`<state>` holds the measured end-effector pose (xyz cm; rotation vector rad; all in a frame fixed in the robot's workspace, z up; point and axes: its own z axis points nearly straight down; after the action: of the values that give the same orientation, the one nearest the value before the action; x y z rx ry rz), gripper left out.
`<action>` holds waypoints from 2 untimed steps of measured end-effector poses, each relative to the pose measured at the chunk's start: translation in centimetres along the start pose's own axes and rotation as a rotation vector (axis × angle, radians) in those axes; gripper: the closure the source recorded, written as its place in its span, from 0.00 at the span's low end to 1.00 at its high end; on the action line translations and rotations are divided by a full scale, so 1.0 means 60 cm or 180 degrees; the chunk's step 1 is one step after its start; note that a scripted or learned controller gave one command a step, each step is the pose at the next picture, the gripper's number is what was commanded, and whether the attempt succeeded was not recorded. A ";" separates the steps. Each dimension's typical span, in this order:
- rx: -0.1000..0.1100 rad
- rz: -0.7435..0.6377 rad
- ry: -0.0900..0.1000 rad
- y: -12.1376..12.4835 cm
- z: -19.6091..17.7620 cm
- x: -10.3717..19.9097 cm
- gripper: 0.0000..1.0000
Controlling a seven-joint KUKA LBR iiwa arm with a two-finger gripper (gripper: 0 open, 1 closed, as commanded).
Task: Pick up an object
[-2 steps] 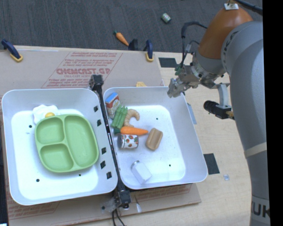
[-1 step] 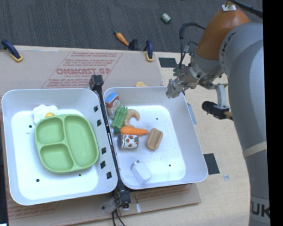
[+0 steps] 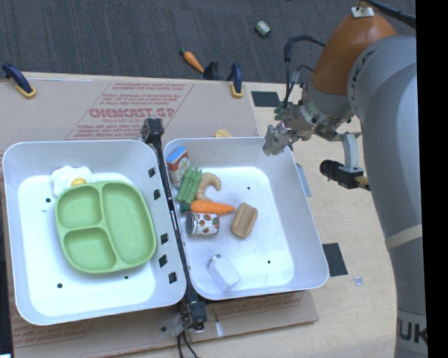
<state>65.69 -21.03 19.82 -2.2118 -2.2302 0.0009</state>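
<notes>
The right bin (image 3: 303, 234) holds a cluster of small items: an orange carrot (image 3: 212, 207), a green bean pod (image 3: 188, 185), a tan bread-like piece (image 3: 244, 220), a patterned can (image 3: 203, 224), a small carton (image 3: 177, 163), a beige curved piece (image 3: 210, 182) and a white block (image 3: 223, 271). My gripper (image 3: 276, 141) hovers over the bin's far right corner, away from all of them. Nothing shows between its fingers.
The left bin (image 3: 26, 291) carries a green divided plate (image 3: 104, 225) and a fried-egg toy (image 3: 71, 177). Blue clamps (image 3: 236, 80) hold the cardboard backing. An orange carrot toy (image 3: 193, 61) lies on the floor beyond the bench. The arm fills the right side.
</notes>
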 end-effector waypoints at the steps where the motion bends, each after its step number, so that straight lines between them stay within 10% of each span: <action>1: 0.0000 -0.0001 0.0001 0.000 -0.001 0.000 1.00; 2: 0.0004 -0.0002 0.0004 0.000 0.001 0.000 1.00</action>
<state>65.68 -21.01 19.78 -2.2099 -2.2296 0.0010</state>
